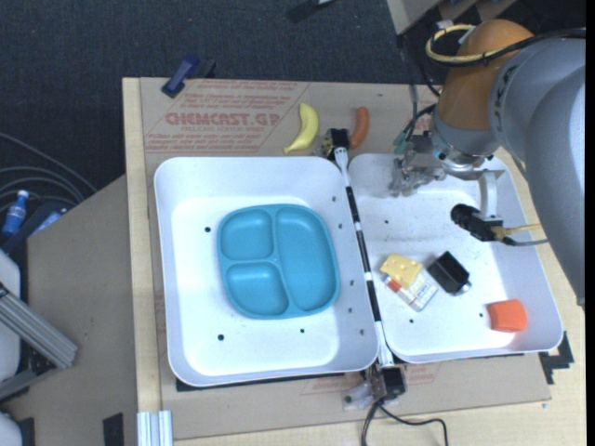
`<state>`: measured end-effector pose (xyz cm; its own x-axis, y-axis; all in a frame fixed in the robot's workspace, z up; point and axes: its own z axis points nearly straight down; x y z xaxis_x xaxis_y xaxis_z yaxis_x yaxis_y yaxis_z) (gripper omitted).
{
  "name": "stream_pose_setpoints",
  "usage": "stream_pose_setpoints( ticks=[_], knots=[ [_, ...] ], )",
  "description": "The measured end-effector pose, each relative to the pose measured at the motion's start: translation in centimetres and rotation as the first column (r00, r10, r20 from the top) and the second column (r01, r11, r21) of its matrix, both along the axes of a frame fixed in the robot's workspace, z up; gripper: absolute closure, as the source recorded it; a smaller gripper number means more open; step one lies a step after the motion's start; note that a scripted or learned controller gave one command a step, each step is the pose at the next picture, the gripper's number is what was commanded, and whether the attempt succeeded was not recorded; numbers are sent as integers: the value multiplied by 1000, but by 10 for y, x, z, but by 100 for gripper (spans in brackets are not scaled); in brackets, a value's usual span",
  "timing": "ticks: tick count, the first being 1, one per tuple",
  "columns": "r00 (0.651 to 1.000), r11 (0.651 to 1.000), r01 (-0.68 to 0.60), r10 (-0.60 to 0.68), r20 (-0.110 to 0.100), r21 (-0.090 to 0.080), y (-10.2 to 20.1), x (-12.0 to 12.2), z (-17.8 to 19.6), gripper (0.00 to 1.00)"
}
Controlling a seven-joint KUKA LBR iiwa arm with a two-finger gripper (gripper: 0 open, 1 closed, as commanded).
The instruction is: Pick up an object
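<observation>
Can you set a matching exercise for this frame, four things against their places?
Things:
1. blue divided plate
2. orange block
3. banana
4. gripper

Places:
A. on the board behind the bins
B. near the right bin's front right corner
C. in the middle of the left bin
D. over the right bin's back edge

Pairs: 1-C, 2-B, 3-A, 4-D
</observation>
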<state>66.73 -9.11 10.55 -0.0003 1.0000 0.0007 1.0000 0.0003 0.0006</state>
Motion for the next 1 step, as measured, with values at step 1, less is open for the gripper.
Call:
stream_pose_setpoints(
  ticks=[1],
  knots=[
    [1000,1000,0,0,-1,0,0,0,0,0]
  ],
)
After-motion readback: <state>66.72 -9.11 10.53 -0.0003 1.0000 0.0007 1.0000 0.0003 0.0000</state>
